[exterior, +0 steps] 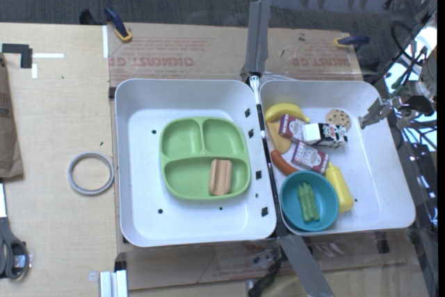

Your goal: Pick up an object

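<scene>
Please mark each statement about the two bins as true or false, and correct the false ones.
1. The hot dog lies on the green plate. True.
2. The blue bowl is in the left bin. False: it is in the right bin.
3. The banana is in the right bin. True.
4. The bowl holds a cookie. False: it holds a green vegetable; the cookie lies on the bin floor.
5. The gripper is over the left bin. False: it is at the right bin's right side.

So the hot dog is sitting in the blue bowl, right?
Not quite. The hot dog is sitting in the green tray, in the left bin. The blue bowl holds green beans. The camera view shows it.
</scene>
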Available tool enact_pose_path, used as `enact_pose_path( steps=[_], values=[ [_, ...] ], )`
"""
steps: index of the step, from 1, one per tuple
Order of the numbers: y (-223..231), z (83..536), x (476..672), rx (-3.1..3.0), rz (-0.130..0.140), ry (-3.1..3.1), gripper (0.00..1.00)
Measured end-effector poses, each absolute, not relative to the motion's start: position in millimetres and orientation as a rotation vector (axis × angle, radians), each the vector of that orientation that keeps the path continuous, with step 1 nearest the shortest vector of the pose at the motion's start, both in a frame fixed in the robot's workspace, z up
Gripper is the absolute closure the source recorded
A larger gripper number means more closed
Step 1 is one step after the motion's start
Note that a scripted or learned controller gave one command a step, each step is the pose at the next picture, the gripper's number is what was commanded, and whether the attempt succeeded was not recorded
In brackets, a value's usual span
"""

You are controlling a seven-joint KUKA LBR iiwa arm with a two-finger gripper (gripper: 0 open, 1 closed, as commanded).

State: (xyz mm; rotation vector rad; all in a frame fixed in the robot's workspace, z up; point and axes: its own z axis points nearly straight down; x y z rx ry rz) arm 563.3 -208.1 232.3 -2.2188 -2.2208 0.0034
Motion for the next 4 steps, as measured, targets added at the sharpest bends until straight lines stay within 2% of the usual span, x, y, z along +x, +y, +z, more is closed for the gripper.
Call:
enact_pose_path(
  steps=[1,2,3,4],
  values=[
    [-154,92,504.3,-1.972,0.001,-2.444,0.00],
    [-159,92,480.1,-1.383,0.000,-2.822,0.00],
    [-148,91,513.0,-1.905,0.000,-2.498,0.00],
    [-150,100,512.9,-1.910,0.001,-2.494,1.00]
  ],
)
